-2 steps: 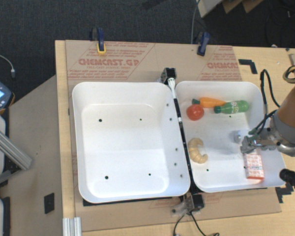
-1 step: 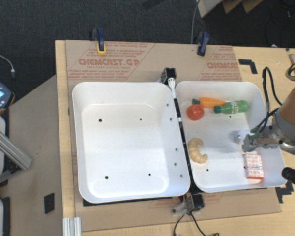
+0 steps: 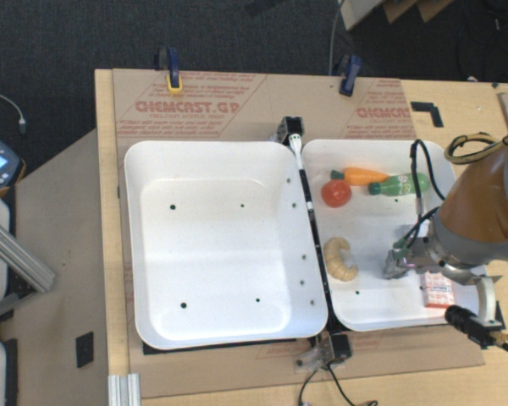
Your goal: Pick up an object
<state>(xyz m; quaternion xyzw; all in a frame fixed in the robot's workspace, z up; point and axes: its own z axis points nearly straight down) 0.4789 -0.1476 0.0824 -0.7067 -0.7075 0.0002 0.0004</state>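
The arm [image 3: 483,205] reaches in from the right, its orange band broad in view above the grey wrist [image 3: 457,256]. The wrist points down and leftward, with the gripper [image 3: 398,265] low at the near right.

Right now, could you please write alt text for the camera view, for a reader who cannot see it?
The robot arm reaches from the right into the right bin, its hand low over the bin floor. Around it lie a croissant, a red tomato, a carrot, a green bottle and a small red-and-white packet. The left bin sits beside it.
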